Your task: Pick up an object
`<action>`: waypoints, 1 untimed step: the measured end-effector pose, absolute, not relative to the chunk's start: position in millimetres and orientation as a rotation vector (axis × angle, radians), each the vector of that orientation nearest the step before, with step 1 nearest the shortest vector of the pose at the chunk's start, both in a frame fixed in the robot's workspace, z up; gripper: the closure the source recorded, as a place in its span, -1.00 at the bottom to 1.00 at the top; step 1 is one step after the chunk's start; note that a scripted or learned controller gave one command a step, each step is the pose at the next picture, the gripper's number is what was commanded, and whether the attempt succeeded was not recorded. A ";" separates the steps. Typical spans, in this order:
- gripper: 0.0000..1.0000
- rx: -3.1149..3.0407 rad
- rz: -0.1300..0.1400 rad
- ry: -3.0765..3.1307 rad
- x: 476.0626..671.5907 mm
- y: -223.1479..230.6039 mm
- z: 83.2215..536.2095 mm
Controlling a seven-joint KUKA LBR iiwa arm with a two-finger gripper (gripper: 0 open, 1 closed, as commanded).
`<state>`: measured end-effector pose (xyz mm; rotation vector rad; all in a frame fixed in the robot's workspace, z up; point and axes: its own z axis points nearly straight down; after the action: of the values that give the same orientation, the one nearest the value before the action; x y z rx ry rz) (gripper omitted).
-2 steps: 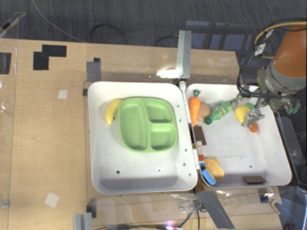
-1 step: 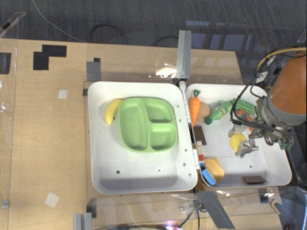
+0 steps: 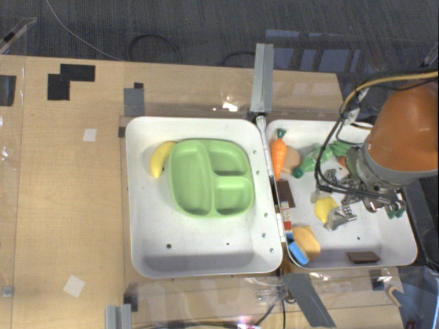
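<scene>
One yellow lemon [image 3: 324, 209] sits just left of the pincer [image 3: 341, 218], almost touching it in the right bin [image 3: 405, 252]; the pincer's state cannot be told.

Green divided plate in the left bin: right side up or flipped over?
Right side up. The green divided plate shows its three hollow compartments facing the camera; a banana lies beside it.

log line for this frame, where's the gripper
arm: over right bin | gripper: low beside yellow lemon | left bin: green tray, banana
</scene>
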<state>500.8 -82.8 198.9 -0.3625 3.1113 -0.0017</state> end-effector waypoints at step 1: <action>1.00 -0.367 -0.005 3.100 504.0 -81.9 211.5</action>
<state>504.0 -81.9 211.5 -0.3669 3.1001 -0.0051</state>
